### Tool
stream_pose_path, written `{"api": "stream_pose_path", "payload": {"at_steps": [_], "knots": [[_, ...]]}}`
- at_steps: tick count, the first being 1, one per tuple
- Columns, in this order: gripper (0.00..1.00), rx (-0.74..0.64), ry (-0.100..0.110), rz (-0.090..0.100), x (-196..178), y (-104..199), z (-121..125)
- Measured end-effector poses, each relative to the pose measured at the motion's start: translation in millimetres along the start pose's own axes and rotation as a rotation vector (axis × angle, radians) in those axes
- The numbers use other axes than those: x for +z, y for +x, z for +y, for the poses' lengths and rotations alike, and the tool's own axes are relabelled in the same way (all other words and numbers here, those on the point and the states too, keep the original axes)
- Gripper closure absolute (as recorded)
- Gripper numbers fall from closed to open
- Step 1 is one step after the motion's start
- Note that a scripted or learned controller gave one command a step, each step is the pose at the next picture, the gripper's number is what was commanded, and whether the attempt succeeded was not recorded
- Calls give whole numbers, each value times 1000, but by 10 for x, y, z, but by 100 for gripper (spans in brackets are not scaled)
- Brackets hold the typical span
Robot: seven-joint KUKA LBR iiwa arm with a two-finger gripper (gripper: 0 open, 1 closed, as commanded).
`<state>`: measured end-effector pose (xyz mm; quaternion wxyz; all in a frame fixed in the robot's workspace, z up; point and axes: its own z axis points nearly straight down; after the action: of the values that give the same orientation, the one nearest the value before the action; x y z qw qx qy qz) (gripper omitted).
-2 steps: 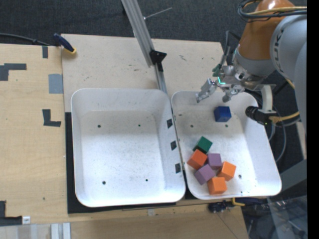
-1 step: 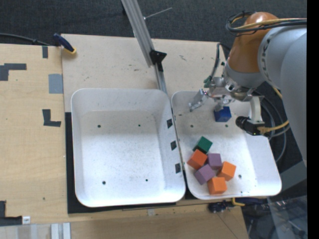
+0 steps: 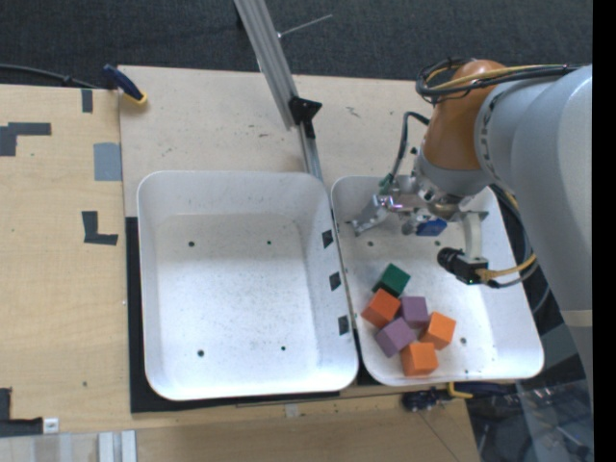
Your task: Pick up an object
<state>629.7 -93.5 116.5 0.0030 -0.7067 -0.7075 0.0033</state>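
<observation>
The grey arm with its orange band reaches in from three o'clock and hangs its hand over the upper part of the shallow white right-hand bin, well up from the pile; from this slanted look down I cannot tell whether the hand is wide or narrow, and nothing is visible in it. A small blue block lies just beside the wrist, partly hidden under it.

The likeliest things to pick sit bunched toward six o'clock of the hand: a dark green cube nearest, then an orange cube, two purple cubes and two more orange cubes. They touch or nearly touch, so closing on a middle one would probably be crowded; the green cube at the edge looks freest.

The shallow white left-hand bin lies at nine o'clock. A slanted metal rail crosses the pale wooden surface at twelve o'clock, clear of the pile.
</observation>
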Motion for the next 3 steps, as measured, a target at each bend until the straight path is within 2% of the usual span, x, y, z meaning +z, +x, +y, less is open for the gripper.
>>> {"api": "stream_pose_path", "payload": {"at_steps": [1,2,3], "knots": [[0,-1,-4,-1,268,7,-8],[100,-2,-6,0,153,13,-4],[100,-1,-12,0,-283,29,49]]}}
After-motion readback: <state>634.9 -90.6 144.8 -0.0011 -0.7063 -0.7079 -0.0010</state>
